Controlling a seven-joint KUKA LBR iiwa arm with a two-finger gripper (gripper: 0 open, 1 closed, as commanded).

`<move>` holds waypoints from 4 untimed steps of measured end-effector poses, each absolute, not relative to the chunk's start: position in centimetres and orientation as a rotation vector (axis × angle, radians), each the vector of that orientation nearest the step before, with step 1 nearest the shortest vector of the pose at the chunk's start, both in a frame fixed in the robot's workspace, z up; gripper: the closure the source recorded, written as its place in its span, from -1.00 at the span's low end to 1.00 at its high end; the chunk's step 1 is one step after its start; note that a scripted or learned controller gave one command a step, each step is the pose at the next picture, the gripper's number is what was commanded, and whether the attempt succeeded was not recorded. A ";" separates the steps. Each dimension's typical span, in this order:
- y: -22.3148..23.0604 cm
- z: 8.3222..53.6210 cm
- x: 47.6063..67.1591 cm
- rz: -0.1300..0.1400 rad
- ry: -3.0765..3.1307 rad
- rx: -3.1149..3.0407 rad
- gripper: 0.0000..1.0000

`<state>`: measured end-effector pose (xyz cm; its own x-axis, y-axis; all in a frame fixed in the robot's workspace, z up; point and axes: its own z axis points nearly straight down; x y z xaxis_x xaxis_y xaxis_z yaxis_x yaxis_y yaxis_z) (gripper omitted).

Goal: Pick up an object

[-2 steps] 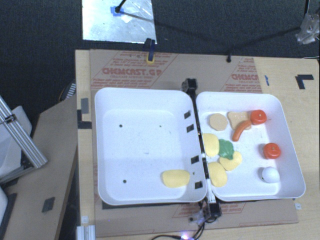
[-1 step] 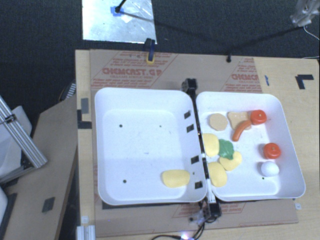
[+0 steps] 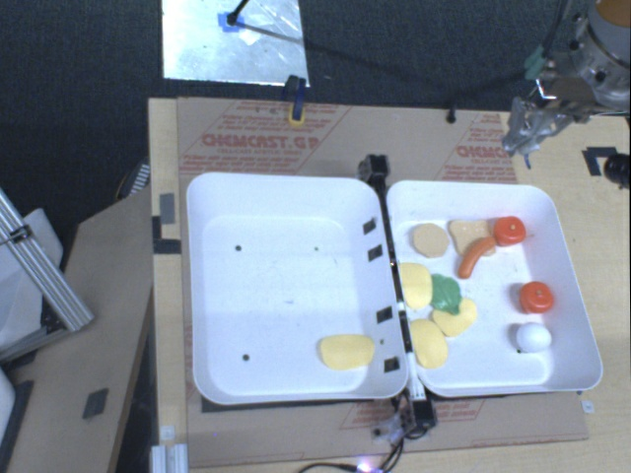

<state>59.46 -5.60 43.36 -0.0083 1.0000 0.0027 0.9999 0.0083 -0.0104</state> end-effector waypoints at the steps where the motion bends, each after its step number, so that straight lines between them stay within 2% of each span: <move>1: -0.3 51.1 61.9 -0.013 -2.237 -2.215 1.00; 2: -1.8 53.7 67.0 -0.007 -2.229 -2.224 1.00; 3: -9.9 53.5 66.7 -0.001 -2.219 -2.230 1.00; 4: -3.2 41.1 63.0 0.010 -2.223 -2.205 1.00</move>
